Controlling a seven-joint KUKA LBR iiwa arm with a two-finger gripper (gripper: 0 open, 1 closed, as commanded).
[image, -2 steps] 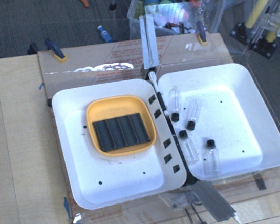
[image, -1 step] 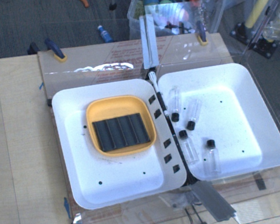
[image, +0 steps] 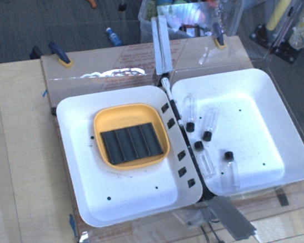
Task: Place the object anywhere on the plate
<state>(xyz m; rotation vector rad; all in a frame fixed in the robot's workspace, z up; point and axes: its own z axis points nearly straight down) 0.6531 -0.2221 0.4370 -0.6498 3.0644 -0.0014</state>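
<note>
- Seemingly the object is already home: a black ridged block [image: 131, 143] lies flat in the middle of the yellow plate [image: 102, 119], which sits in the left bin [image: 123, 198], toward 9 o'clock from the middle of the view.
- If that block is the object, the step in hand is only to leave it be and lift clear straight up, without dragging it over the plate's rim.
- If instead one of the clear vials [image: 205, 127] is meant, the work is not yet begun. They lie with their black caps at the left side of the right bin [image: 251, 110], toward 3 to 4 o'clock of the view.
- The vial at 5 o'clock in that group [image: 229, 169] lies a little apart from the others and looks the easiest to take. I would grip it across its width, since it would likely roll.
- Bare plate shows mostly as a rim around the block, so a vial would best be set down low and gently.
- How far the claw is open, and what it holds or touches, I cannot tell.
</note>
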